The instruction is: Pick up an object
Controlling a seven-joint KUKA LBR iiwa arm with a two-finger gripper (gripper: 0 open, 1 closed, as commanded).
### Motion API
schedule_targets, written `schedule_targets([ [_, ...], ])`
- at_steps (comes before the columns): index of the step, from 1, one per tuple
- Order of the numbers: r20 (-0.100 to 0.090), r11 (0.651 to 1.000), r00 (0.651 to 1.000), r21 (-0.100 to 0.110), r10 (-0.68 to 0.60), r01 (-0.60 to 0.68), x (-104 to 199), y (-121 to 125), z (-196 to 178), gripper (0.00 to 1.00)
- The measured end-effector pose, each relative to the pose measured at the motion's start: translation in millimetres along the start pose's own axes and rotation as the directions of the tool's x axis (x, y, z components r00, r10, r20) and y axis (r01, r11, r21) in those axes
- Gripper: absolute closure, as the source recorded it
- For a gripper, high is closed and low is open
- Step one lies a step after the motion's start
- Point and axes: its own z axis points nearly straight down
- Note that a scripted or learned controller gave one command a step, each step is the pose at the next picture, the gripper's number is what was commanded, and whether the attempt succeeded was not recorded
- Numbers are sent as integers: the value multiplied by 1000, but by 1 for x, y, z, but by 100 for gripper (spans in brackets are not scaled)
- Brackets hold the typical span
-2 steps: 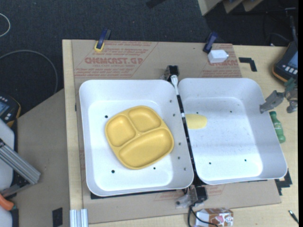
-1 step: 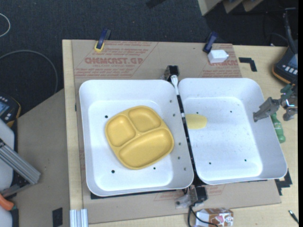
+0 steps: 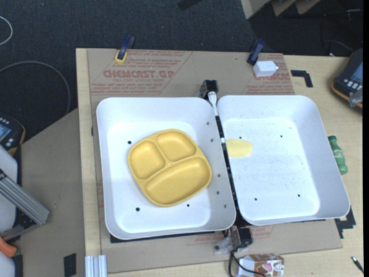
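A yellow divided plate (image 3: 169, 166) with three compartments lies flat in the left white bin (image 3: 115, 114), slightly turned. A small pale yellow flat piece (image 3: 238, 148) lies in the right white bin (image 3: 305, 114), close to its left wall. Neither the arm nor the gripper appears anywhere in the camera view.
The two bins sit side by side on a cardboard-covered bench (image 3: 167, 68). A white block (image 3: 265, 68) and clamps stand at the bench's far edge. A green object (image 3: 338, 154) lies just outside the right bin's right wall.
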Motion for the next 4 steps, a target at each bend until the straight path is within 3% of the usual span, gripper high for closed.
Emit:
schedule_targets([
  [1, -2, 1000, 1000, 15, 2, -2, 0, 0, -1, 100],
  [2, -9, 999, 1000, 33, 2, -2, 27, 0, 112, 100],
  [3, -6, 1000, 1000, 31, 7, -7, -28, 40, 203, 100],
  [4, -10, 1000, 1000, 26, -4, 5, 51, 27, 198, 100],
])
